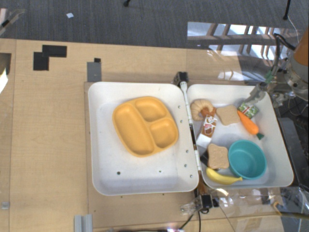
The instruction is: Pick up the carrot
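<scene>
In the right bin (285, 163), the carrot (249, 124) lay near the far right wall, just beside a green packet (247, 110). It looked light, stiff and smooth; mid-length seemed the best hold. Whether the hand (264, 87) was open could not be told.

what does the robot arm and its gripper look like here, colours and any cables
At the right edge of the view the arm shows as grey metal with an orange patch at the top corner. Thin dark cables loop around it. The gripper is a slim, pale grey piece that narrows toward its tip, reaching over the right bin. No markings are legible.
</scene>
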Available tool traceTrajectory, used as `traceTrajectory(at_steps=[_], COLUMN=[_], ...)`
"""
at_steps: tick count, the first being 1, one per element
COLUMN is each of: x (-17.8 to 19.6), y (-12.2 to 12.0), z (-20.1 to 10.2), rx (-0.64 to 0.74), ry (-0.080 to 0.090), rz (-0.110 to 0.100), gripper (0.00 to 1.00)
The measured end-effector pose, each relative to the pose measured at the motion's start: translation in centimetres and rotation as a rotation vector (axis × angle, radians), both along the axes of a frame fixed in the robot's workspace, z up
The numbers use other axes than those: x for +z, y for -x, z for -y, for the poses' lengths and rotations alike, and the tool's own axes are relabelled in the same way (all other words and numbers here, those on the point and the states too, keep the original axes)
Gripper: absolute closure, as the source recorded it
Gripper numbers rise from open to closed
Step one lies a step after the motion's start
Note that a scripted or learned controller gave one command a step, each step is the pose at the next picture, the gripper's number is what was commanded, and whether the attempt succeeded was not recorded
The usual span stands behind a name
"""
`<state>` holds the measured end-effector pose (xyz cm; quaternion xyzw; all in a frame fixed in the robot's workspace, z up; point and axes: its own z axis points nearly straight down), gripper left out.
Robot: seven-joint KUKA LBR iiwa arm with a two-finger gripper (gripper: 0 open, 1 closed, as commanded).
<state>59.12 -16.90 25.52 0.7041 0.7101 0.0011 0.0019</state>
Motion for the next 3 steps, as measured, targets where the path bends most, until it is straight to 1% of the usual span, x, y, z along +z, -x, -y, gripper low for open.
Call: traceTrajectory(at_steps=[1, 2, 3], x=[-16.7, -15.5, -10.5], y=[1.3, 1.1, 0.1], z=[1.5, 1.2, -6.4], rx=[0.012, 0.018, -0.014], ry=[0.002, 0.001, -0.004], rz=[0.008, 0.013, 0.006], gripper=[0.00, 1.00, 1.00])
